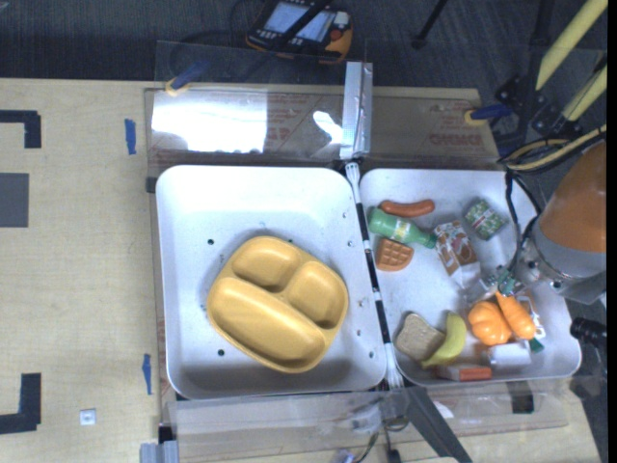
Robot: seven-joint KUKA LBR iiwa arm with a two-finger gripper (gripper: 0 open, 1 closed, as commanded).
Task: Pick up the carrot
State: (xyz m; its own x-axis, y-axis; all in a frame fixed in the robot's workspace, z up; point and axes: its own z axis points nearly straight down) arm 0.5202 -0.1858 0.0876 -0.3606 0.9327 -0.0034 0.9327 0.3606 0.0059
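Right now one carrot [518, 317] lies in the right bin [564, 355]; the claw's state I cannot tell.

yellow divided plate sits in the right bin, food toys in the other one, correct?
Not quite. The camera view shows the yellow divided plate in the left bin, not the right. The food toys, including the carrot, banana and sausage, lie in the other bin, as you said.

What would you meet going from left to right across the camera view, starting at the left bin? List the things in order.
Yellow divided tray → green bottle → snack packet → carrot → arm's orange band.
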